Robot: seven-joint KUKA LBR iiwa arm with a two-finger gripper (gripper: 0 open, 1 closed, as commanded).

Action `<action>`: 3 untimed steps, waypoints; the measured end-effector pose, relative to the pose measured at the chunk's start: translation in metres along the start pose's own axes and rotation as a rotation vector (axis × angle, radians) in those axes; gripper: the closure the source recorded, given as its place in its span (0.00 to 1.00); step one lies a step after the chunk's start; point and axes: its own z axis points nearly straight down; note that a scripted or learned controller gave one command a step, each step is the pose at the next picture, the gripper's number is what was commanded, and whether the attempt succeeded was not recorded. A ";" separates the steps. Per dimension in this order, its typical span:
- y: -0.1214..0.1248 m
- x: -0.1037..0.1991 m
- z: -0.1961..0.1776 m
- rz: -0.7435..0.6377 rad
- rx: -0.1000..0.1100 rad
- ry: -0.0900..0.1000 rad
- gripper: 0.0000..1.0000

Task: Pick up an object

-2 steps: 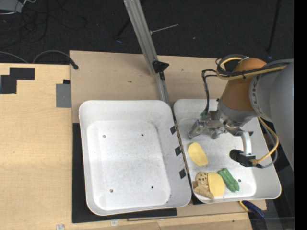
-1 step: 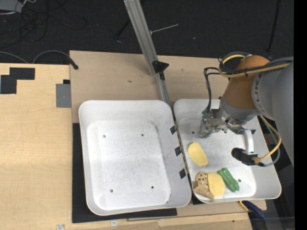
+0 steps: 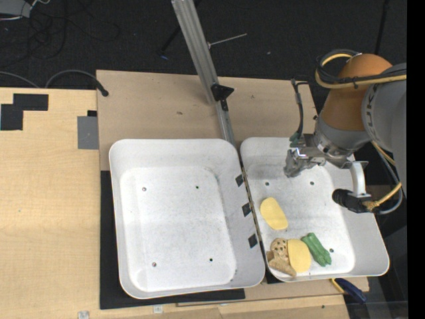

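A speckled piece lies half under a yellow block; the claw's grip is unclear.

A single fixed camera looks down at a slant from above the bench, set far enough back to take in both white bins: the left bin fills the lower centre, the right bin the lower right. The arm enters from the frame's right edge.
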 end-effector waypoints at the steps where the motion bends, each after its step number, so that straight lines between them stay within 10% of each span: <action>1: 0.008 0.003 -0.047 0.000 -0.001 0.000 1.00; 3: -0.009 0.052 -0.081 -0.003 0.007 0.003 1.00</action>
